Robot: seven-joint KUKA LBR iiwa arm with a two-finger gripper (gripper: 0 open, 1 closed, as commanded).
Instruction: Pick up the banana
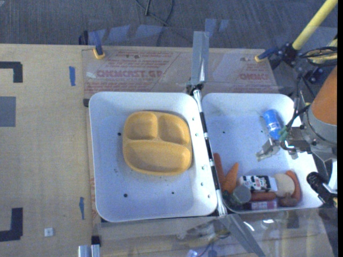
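1. The bench point(43, 143) is light wood, with black marks and small pieces of blue tape on its left part. A sheet of cardboard point(134, 71) lies under the far edge of the bins.
2. The left bin point(107, 197) holds one thing, a yellow tray point(157, 142) with three compartments. It lies in the far half of the bin, a little toward the right wall.
3. The right bin point(236, 111) touches the left bin along a metal strip. Its things lie mostly along the near wall.
4. The arm point(327, 106) comes in from the right, over the right wall of the right bin. Its orange band is at the frame edge, and the grey wrist below it points to the left and a little down.
5. The gripper point(266, 151) hangs over the middle of the right bin, just beside the near end of a blue can point(272, 123). I cannot tell if it is wide or narrow, and I see nothing held in it.
6. Near the front wall lies a bottle point(260, 183) with a black and white label, on its side.
7. A carrot point(231, 176) leans beside the bottle, on its left.
8. A beige piece point(285, 184) and a red-brown curved piece point(295, 191) touch the bottle on its right.
9. The banana: I cannot tell which thing in this pile it is. The pile is near the gripper but apart from it, toward the front wall.
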